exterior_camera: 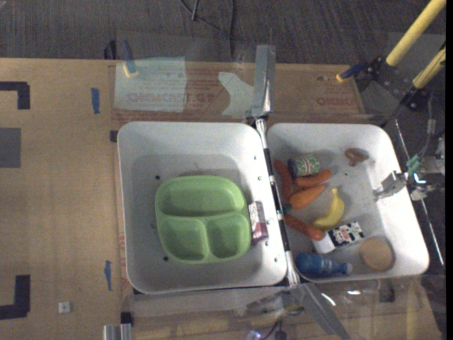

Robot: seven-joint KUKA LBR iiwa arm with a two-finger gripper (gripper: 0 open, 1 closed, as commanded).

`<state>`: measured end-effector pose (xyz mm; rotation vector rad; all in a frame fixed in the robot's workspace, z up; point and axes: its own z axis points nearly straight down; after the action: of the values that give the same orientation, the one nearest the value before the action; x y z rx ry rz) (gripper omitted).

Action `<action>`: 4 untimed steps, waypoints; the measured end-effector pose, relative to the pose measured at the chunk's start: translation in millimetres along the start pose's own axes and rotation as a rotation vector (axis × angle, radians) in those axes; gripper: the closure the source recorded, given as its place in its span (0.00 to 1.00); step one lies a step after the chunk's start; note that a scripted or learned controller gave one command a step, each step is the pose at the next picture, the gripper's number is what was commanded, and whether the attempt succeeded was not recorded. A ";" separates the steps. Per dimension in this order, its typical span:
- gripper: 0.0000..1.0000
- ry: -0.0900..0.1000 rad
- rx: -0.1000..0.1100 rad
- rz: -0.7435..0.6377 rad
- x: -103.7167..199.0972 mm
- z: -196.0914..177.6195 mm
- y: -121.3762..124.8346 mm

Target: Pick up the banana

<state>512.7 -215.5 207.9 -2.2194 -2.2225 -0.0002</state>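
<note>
Step in hand: approach, grasp not yet made. The banana (pixel 331 211) lies untouched in the right bin (pixel 396 147), curved, roughly in the middle of the bin floor.

Layout, all relative to the banana:
- Two carrots (pixel 306 190) just to its left, the lower one close to or touching its upper end; a third carrot (pixel 303 225) below-left.
- A small green can (pixel 306 165) above-left, past the carrots.
- A brown piece (pixel 356 156) above-right, well apart.
- A white milk carton (pixel 340 236) just below it, near its lower end; contact cannot be judged.
- A round brown item (pixel 376 253) below-right; a blue bottle (pixel 320 265) further below.
- The left bin (pixel 134 190) with the green divided plate (pixel 202 218) sits far to the left.

The gripper (pixel 393 184) sits to the right of the banana, near the right wall of the bin, apart from it with bare bin floor between. Its outline is small and blurred; whether the jaws are wide or narrow cannot be told. Nothing is seen between them.

Next move, as judged: travel left to a point over the banana's mid-section, align across its narrow width, descend. Crowding by the carrots and the carton leaves the right side as the freer flank.
</note>
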 end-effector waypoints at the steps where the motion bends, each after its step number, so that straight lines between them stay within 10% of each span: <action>1: 0.00 -0.002 -0.004 0.030 15.8 121.9 52.8; 2: 0.00 0.000 -0.006 0.125 91.1 121.6 76.7; 4: 0.00 0.000 -0.003 -0.037 77.1 121.5 28.6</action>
<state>541.2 -138.3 86.4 -2.1800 -2.2646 -0.0036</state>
